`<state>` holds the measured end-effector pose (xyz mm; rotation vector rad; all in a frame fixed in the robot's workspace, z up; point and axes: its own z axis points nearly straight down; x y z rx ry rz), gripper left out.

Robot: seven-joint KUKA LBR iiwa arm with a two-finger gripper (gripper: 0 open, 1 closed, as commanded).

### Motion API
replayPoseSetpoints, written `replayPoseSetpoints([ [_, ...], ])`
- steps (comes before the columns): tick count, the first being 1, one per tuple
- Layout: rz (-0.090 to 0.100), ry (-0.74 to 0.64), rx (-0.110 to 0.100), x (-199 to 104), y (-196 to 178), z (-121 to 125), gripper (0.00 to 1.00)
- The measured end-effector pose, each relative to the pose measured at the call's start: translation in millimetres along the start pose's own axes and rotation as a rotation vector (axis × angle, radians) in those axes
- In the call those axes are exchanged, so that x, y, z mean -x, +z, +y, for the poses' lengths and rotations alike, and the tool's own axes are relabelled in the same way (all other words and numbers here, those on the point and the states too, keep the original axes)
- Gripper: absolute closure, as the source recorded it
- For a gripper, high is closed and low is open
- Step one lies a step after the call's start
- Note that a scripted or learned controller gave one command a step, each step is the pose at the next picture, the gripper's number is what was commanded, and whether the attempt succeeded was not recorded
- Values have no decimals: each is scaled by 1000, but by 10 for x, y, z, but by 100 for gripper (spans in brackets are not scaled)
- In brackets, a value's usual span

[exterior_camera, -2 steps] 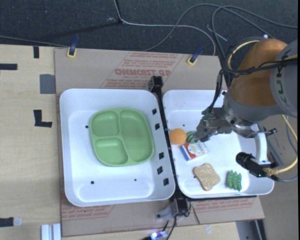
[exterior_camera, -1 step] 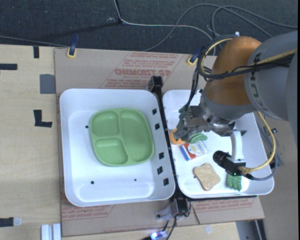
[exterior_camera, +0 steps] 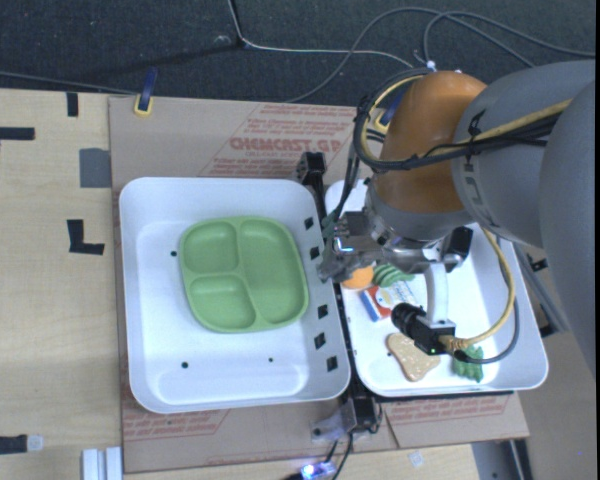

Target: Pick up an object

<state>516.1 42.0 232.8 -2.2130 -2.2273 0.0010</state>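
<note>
The gripper (exterior_camera: 348,256) hangs over the left side of the right bin (exterior_camera: 528,368), just above a small orange object (exterior_camera: 358,277); whether it is open cannot be told. It should descend centred on the object, staying clear of the bin wall.

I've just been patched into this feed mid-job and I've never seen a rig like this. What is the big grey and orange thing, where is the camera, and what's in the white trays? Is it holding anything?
The big grey and orange shape is a robot arm, reaching in from the right. The single camera is fixed above the bench and looks down at a slant. The arm's gripper hangs low at the right bin's left edge. The left bin holds a green divided plate. The right bin holds small items: an orange piece just below the gripper, a tan toast-shaped piece and a small green piece. Whether anything is gripped I cannot tell, because the arm hides that.
</note>
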Motion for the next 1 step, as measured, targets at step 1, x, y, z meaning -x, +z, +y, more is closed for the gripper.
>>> replayPoseSetpoints([
  [1,0,0,-1,-488,-36,-49,100],
])
